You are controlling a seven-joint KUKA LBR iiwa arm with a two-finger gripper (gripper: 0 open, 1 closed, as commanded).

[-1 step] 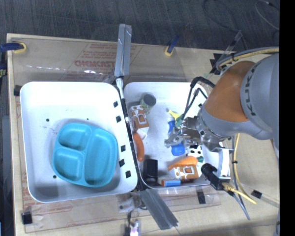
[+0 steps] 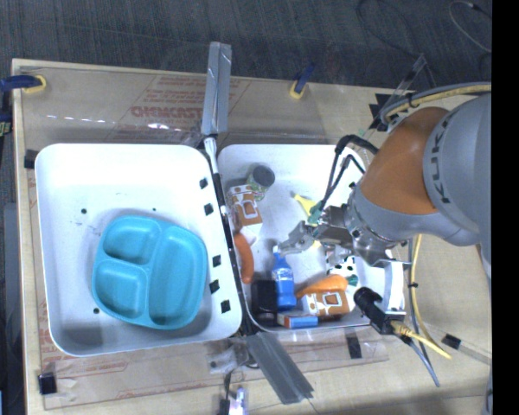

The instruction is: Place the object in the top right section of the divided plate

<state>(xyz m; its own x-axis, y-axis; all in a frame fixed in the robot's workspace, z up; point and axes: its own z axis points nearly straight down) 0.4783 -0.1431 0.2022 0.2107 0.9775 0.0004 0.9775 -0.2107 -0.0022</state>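
Note:
The blue divided plate (image 2: 149, 271) lies in the left white bin (image 2: 60, 232) with nothing in its three sections. My gripper (image 2: 296, 239) hangs low over the middle of the right bin (image 2: 316, 167), reaching in from the right. It is just above a blue bottle (image 2: 283, 285) and to the right of an orange carrot-shaped piece (image 2: 243, 258). I see nothing clearly held in it.
The right bin also holds a grey can (image 2: 261, 177), a brown-and-white packet (image 2: 245, 206), a yellow piece (image 2: 304, 204), an orange carton (image 2: 326, 297), a black block (image 2: 264, 297) and a small spotted die (image 2: 349, 271). A metal divider (image 2: 214, 102) separates the bins.

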